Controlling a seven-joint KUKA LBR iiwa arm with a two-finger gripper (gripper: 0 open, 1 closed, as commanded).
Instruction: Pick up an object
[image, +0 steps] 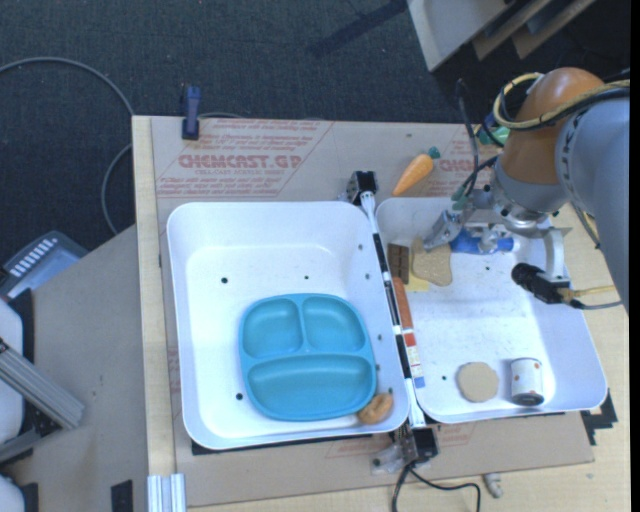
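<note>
My gripper (480, 238) hangs low over the far end of the right bin (560, 340), below the orange wrist band. Bits of blue show at its tip, and I cannot make out what they are. Just left of it lies a tan toast slice (432, 268), touching a brown bar (399, 262) by the bin's left wall. At the near end of the same bin, a round cookie (478, 381) sits beside a small can (524, 380) lying on its side. In the left bin (200, 250), a blue divided plate (306, 355) has a small brown pastry (376, 407) at its near right corner.
An orange carrot (413, 172) lies on the bench beyond the bins, outside both. A black clip (361, 184) sits at the far end of the divider between the bins. Cables trail from the arm along the right bin's right side.
</note>
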